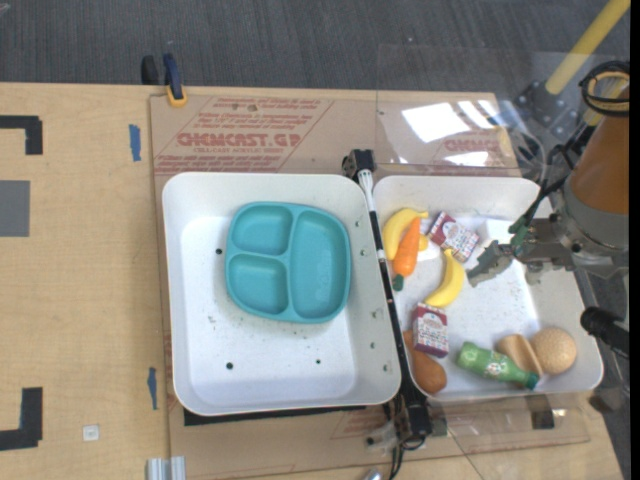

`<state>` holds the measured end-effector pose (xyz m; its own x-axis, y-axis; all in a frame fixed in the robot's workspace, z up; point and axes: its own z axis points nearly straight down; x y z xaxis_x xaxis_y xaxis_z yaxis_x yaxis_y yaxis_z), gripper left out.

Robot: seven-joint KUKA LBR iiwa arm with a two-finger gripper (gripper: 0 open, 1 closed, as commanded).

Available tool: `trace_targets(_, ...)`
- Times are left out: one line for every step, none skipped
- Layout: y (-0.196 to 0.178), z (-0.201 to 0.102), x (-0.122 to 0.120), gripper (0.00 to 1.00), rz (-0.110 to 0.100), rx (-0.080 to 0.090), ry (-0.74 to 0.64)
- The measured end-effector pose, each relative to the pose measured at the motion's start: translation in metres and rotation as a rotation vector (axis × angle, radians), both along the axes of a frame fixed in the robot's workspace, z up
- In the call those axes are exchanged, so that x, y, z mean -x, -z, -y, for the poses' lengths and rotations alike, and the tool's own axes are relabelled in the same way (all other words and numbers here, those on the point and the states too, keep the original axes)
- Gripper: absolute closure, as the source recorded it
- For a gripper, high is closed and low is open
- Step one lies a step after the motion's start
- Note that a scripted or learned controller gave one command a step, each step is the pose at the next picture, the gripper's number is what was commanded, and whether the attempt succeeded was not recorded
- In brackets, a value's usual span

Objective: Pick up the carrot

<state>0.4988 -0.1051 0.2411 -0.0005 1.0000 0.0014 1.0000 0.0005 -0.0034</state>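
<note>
While left of claw [492,260], carrot [407,247] lies apart, untouched

Two white bins [190,268], one teal divided plate [288,263], two bananas [398,222], one carrot [407,248], two snack packets [455,236], one green bottle [494,364].

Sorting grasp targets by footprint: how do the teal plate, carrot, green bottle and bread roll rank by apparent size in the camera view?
Largest to smallest:
1. teal plate, by far
2. green bottle
3. carrot and bread roll: the carrot is longer, the roll wider, too alike to rank.
</note>
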Motion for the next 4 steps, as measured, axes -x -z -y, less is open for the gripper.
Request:
trace_targets(0.098, -0.010, -0.055, 0.00, -0.012, -0.002, 0.109)
trace_targets(0.152, -0.010, -0.092, 0.00, 0.010, 0.004, 0.057)
trace_targets(0.050, -0.102, -0.154, 0.00, 0.016, -0.001, -0.067)
trace_targets(0.057, -0.081, -0.037, 0.00, -0.002, 0.001, 0.036)
